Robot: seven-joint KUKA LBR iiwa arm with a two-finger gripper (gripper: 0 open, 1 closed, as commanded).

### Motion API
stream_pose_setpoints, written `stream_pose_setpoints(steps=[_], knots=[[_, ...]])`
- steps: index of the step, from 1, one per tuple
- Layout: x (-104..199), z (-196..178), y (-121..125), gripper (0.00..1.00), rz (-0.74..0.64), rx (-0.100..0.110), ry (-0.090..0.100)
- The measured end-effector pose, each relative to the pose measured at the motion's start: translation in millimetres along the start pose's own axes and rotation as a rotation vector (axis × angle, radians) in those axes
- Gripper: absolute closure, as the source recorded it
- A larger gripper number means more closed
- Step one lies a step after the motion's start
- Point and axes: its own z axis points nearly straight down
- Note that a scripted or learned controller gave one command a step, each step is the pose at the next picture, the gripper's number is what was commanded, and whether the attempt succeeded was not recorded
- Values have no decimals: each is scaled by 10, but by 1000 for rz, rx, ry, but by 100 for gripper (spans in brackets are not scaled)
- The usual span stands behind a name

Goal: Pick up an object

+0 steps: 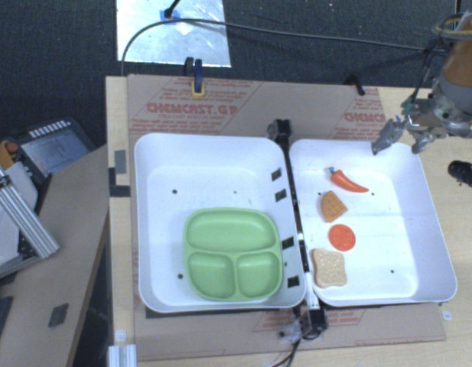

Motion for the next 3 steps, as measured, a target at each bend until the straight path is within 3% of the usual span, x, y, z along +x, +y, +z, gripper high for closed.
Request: stream_pose_setpoints(steps=[1,3], knots=[[5,-77,24,0,-3,-11,-3],[65,957,36,0,-5,-8,-2]])
